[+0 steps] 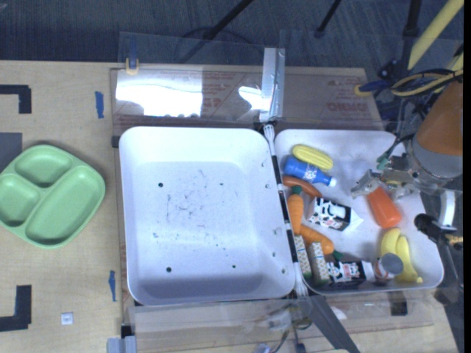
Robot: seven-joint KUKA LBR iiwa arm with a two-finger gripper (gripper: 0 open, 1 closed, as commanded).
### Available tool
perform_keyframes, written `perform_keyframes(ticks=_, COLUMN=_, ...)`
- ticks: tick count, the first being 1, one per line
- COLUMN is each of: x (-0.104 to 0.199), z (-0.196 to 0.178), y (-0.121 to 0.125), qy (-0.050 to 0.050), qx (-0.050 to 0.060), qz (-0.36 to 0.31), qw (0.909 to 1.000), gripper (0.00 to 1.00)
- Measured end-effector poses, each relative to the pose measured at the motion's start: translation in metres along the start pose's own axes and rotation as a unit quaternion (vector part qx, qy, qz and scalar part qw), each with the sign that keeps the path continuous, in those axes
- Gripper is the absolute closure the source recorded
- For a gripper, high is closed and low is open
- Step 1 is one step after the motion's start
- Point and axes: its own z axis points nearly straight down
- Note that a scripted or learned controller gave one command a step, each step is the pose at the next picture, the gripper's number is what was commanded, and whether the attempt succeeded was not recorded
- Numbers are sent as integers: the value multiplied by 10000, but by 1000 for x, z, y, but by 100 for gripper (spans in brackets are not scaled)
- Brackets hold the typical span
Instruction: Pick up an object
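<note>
Pale wood makes up the table (59, 94), which carries two shallow white bins side by side and a green divided plate (48, 195) near its left edge. Dark carpet and black stand legs lie beyond the far edge.

From the right comes the grey arm (440, 134) with its orange band, bent down over the right bin's (353, 140) right rim. Its hand (384, 173) hangs low over the bin's right half, just above an orange block-like object (384, 207). I cannot tell how the hand's grasping parts stand; they blur against the white floor, and nothing visibly sits between them.

The right bin is crowded. A corn cob toy (312, 155) lies by the far rim, a blue bottle (307, 173) just below it, then a carrot (296, 212) along the left wall, and a black-and-white printed carton (328, 214) at the middle. A banana (396, 254) sits in the near right corner, and a dark printed box (340, 271) rests against the near rim.

The left bin (199, 212) shows a bare, scuffed floor, broad open space across the shared wall. A clear panel (191, 87) stands behind it.
</note>
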Motion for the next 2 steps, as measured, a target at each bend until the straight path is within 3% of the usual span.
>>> perform_keyframes(ticks=1, x=-3, z=-10, y=1, qy=-29, qx=-17, qz=5, qw=10000, gripper=100)
perform_keyframes(ticks=2, x=66, z=-105, y=5, qy=-82, qx=27, qz=198, qw=9998, gripper=100)
